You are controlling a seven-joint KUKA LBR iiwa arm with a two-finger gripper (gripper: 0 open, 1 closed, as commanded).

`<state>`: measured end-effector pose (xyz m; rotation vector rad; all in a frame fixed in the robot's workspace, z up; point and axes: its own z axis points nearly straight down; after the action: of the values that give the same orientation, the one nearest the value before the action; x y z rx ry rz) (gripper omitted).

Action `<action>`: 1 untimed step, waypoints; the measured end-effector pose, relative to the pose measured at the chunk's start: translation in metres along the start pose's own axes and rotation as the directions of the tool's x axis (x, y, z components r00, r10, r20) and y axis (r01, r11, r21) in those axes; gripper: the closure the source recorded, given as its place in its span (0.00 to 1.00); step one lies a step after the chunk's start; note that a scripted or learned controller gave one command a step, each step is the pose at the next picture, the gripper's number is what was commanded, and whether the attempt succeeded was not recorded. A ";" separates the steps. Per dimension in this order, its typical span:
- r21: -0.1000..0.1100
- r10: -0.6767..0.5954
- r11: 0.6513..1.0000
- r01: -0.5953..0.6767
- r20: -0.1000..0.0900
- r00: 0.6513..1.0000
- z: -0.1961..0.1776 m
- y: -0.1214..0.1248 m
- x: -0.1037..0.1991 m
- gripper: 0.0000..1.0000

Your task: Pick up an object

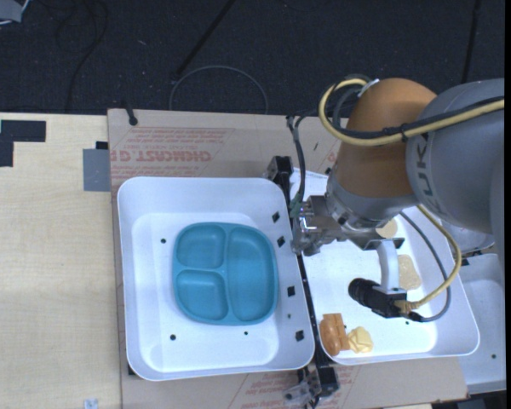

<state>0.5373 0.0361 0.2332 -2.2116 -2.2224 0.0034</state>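
Jaws hung low at the end of the grey arm [443, 160], over the left edge of the right bin [460, 335], close to the rim where the two bins met. The wrist's metal parts crowded that spot, so it could not be told whether the jaws stood open or closed, or whether anything sat between them. The arm's orange band [383, 118] bulged above the wrist, and its bulk covered much of the right bin's far half.

Three small things lay in the right bin, all apart from the jaws. An orange-brown piece [332, 331] sat in the near left corner against the bin wall. A yellow lump [360, 341] lay just beside it on its right, touching or nearly so. A pale piece [407, 273] lay further back toward the middle of the bin floor, partly hidden by the robot's own fittings.

The left bin [145, 203] held a blue divided plate [224, 273] with three compartments, lying flat near the middle of the bin floor and well apart from the jaws.

Both bins rested on a brown cardboard sheet [196, 147] printed in red, which lay on the pale wooden desk [43, 262]. A grey square [94, 169] and black angular marks [13, 139] showed on the desk to the left of the sheet. Dark floor [153, 41] with thin cables lay beyond the desk's far edge.
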 end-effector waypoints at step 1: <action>0.001 0.001 1.000 -0.001 0.002 1.000 0.010 -0.001 0.054 1.00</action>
<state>0.5362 0.0899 0.2230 -2.2135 -2.2213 0.0068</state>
